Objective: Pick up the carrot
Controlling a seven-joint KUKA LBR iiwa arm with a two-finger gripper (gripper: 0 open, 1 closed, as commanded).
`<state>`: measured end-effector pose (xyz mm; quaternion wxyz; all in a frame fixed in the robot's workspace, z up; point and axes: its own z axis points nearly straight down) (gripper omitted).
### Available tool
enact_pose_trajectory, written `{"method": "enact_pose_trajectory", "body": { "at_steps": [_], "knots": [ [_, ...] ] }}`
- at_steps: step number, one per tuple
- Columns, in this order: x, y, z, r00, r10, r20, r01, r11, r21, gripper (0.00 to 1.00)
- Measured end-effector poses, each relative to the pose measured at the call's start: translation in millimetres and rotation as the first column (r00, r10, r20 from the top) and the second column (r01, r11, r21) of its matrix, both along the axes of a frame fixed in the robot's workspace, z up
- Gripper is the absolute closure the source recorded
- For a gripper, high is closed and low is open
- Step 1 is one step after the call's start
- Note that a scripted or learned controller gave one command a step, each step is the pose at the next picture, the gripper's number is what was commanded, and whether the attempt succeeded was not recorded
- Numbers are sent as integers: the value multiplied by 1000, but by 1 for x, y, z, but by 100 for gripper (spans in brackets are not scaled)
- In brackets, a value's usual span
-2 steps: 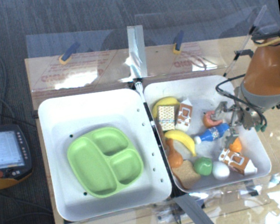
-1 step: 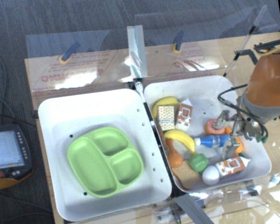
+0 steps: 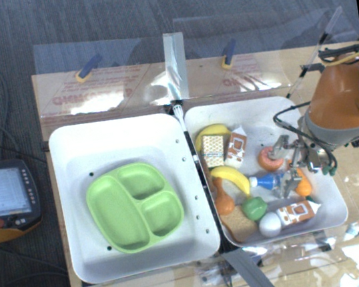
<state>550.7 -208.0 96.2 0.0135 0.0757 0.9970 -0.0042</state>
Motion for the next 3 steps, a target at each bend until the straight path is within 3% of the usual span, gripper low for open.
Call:
{"method": "enact_pose_trajectory", "body": {
  "at_steps": [1, 2, 3],
  "knots": [
    [0, -11, 0, 997, 79, 1, -79, 997, 2, 0],
    [-2, -12, 0, 998, 58, 3, -58, 998, 2, 0],
    [2, -13, 13, 998, 58, 16, -58, 998, -6, 100]
  ]
}}
